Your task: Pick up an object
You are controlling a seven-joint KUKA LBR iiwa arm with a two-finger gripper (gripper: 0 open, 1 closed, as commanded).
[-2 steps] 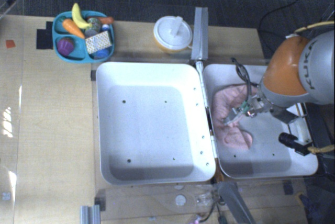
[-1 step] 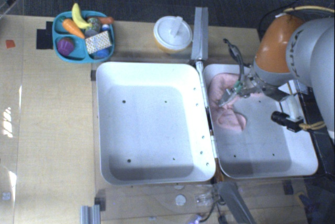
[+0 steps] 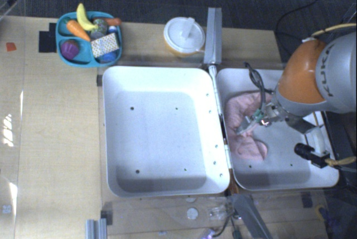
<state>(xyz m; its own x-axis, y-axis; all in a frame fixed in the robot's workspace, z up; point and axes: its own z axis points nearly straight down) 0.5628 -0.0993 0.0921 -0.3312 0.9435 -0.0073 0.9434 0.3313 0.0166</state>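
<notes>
The gripper (image 3: 252, 124) hangs low over the pink cloth (image 3: 243, 120) — at 3 o'clock, right bin (image 3: 290, 173) — positioned for grasping; finger opening cannot be told.

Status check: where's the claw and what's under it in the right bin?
Claw low in the right bin, over the pink cloth. Grip unconfirmed. Cloth crumpled against the bin's left wall. Nothing else beside it.

The arm (image 3: 323, 76) hides part of the pink cloth (image 3: 245, 126), seemingly.
</notes>
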